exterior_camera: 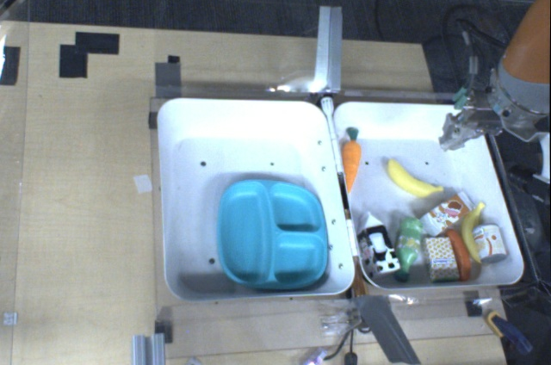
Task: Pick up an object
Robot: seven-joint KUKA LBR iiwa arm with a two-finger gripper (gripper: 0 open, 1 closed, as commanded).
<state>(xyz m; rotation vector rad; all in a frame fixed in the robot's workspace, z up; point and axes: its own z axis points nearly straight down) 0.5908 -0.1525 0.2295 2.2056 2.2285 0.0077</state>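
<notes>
The right bin (405,118) holds a toy carrot (350,162) along its left wall and a yellow banana (411,179) near the middle. Several small items crowd its front: a black and white cow toy (376,249), a green bottle (409,239), a printed carton (442,257), a second banana (471,228) and a small can (489,244). My gripper (456,131) hangs over the bin's far right corner, apart from all of these. Nothing shows between its fingers.
A blue divided plate (274,231) lies in the left bin (198,182). A metal post (330,45) stands behind the divider between the bins. Black cables trail on the dark floor beyond the bench.
</notes>
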